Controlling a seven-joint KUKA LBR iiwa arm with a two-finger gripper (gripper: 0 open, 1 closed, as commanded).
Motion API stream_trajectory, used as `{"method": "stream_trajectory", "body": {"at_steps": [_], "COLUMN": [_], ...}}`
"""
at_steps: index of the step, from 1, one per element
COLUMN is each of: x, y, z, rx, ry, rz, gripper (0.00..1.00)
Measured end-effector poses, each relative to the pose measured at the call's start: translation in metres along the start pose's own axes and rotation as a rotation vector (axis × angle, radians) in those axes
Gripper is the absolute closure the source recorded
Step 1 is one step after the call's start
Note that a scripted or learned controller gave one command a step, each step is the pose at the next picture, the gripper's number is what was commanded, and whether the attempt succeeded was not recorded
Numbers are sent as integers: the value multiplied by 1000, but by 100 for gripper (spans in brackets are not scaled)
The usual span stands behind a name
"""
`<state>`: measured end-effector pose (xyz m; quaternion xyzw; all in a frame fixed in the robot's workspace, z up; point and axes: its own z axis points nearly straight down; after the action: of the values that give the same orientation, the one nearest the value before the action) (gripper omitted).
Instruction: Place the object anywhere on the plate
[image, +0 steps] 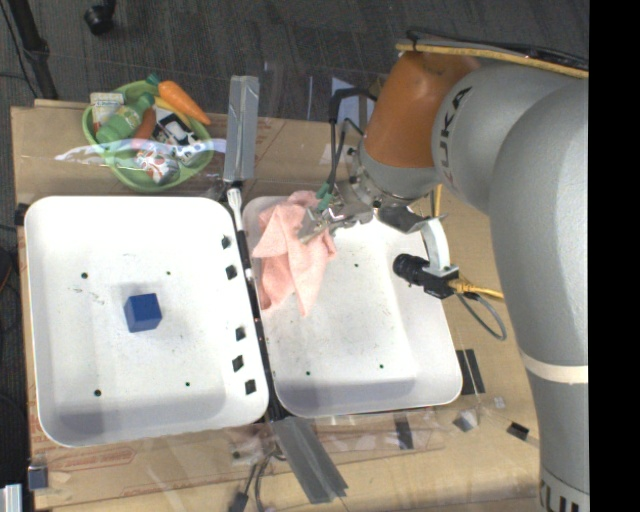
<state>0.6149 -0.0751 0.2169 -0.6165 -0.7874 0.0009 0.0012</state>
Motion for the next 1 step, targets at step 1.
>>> {"method": "stream_trajectory", "body": {"at_steps": [1], "x": [1], "y": [0], "z": [-14], "rx": [-1], "ry": [0], "rz": [-5], "gripper": [100]}}
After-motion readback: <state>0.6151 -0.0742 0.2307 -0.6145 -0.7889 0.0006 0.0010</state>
